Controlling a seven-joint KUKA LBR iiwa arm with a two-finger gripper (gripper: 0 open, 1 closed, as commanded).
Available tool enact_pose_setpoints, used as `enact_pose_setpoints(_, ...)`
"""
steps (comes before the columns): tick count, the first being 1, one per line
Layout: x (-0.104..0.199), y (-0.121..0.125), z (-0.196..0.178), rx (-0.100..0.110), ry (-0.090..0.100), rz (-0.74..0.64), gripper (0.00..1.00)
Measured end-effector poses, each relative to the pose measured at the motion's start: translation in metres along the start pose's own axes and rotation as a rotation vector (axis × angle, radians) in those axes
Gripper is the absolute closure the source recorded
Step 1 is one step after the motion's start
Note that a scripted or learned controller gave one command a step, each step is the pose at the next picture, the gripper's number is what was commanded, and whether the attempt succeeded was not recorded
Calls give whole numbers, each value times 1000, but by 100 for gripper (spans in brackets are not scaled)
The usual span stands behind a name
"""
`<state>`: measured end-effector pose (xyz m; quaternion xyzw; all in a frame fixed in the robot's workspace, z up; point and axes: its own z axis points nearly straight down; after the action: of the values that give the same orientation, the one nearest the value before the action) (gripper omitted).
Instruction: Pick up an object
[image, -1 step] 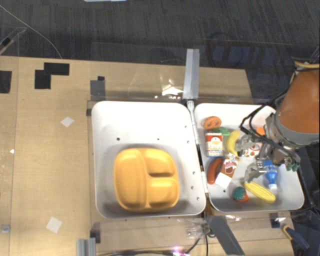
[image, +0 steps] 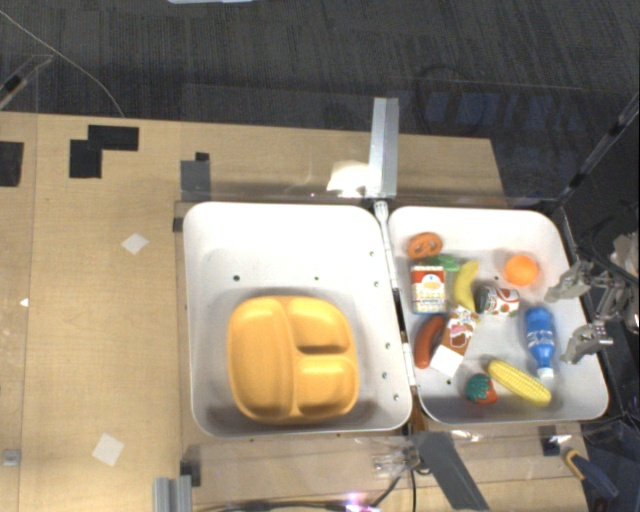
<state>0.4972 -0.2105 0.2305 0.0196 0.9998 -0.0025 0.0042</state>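
The end effector (image: 583, 312) is seen at the three o'clock edge of the right bin (image: 560, 235), its two fingers (image: 565, 283) spread apart and released, with nothing between them; no object is held yet. The candidates lie in that bin: a blue bottle (image: 539, 340) just beside the fingers toward nine o'clock; an orange ball (image: 521, 270) toward eleven o'clock of them; a corn cob (image: 518, 382) toward seven o'clock; a banana (image: 465, 284), a red carton (image: 428, 288) and a red sausage (image: 429, 340) farther off toward nine o'clock. The left bin (image: 210, 240) carries a yellow divided tray (image: 292, 354); it is well apart from the arm. The blue bottle is judged the handiest target; the fingers would best be set across its narrow width, centred on the body and clear of the bin wall, before closing; the corn cob close by could be knocked if the descent is skewed.
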Motion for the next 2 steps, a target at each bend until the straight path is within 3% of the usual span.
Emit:
enact_pose_setpoints(1,-73,70,29,-5,0,275,0)
enact_pose_setpoints(2,-80,121,107,-4,8,730,0)
